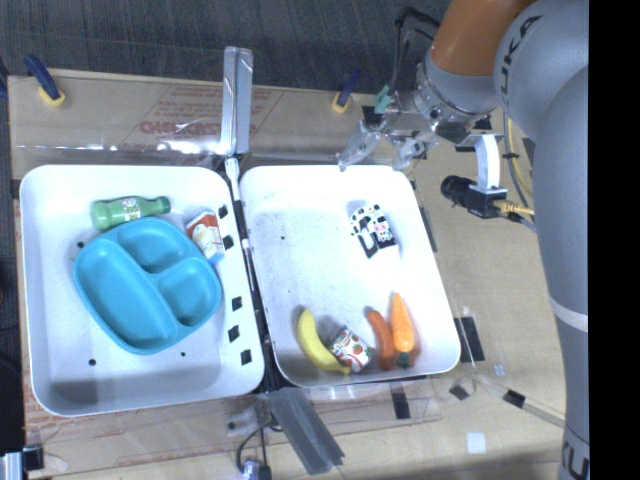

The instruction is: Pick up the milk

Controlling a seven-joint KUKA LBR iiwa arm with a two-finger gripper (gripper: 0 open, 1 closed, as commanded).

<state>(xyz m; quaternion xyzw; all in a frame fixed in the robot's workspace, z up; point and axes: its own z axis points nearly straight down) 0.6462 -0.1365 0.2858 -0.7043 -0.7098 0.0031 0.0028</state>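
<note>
Left bin (40, 268): shallow, white, holding three items. A green bottle (128, 209) lies on its side near the far wall. A blue divided plate (148, 283), three compartments, sits in the middle of the bin, just in front of the bottle. A small red-and-white can (205, 234) lies tilted beside the plate's far right corner, close to the wall shared with the neighbouring bin. Right bin (300, 208): shallow, white, set directly beside the left one. The milk (373, 228), a small carton with black-and-white cow patches, lies in the far right part of this bin, well apart from everything else in it. Along the near wall, a cluster: a yellow banana (314, 341), curved; a small red-and-white patterned carton (350, 349) touching the banana's right end; a reddish sausage-shaped piece (380, 336) and an orange carrot (401, 325) lying side by side just right of that carton. Surface (480, 288): tan board under and around both bins. Arm (540, 58): grey with an orange band, entering from the right. Jaws (385, 148): hanging over the far rim of the right bin, beyond the milk and not touching it; nothing seen between them, and whether they stand apart or closed cannot be told at this angle.
</note>
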